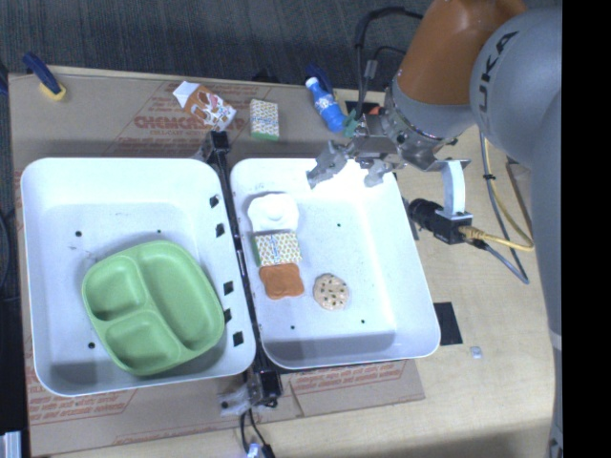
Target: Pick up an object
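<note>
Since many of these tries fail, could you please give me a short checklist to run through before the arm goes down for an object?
1. Gripper free of any object: ok, nothing between the fingers.
2. Fingers spread for a grasp: ok, they look open.
3. Targets in the right bin: ok, white block, patterned block, orange piece, cookie.
4. Gripper above a target: not ok, it hovers at the bin's far rim.
5. Clearance around targets: not ok, the three blocks sit close together; the cookie lies apart.

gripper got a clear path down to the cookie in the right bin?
Probably yes. The gripper hangs over the right bin's far edge with nothing between its open fingers. The cookie lies flat and apart from the orange block, with bare floor around it.
</note>
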You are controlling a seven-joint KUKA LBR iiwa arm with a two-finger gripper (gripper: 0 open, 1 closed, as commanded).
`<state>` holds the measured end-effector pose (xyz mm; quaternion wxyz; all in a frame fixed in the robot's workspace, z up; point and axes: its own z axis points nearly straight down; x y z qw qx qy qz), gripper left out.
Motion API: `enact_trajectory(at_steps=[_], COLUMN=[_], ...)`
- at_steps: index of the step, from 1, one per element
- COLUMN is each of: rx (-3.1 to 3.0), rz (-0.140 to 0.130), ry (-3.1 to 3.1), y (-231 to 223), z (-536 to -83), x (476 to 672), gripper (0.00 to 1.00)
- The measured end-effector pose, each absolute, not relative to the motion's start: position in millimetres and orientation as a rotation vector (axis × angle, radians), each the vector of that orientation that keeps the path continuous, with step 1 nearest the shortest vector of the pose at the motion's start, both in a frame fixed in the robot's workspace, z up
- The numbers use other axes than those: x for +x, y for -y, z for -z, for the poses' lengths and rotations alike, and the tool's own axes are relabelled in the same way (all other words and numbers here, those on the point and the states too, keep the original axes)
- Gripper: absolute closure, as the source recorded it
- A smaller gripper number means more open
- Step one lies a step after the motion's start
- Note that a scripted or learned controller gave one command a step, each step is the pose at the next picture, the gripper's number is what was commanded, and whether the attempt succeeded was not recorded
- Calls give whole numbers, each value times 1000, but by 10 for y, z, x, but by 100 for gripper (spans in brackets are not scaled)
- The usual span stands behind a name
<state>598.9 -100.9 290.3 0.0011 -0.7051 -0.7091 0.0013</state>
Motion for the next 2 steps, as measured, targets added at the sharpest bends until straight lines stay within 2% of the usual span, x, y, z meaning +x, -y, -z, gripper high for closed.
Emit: enact_trajectory(at_steps=[1,2], rx=[-2214,-2208], rz=[-1,-1], ry=[2228,2235], y=[1101,1101], z=[-927,-1035], x=[5285,5296], gripper=[0,100])
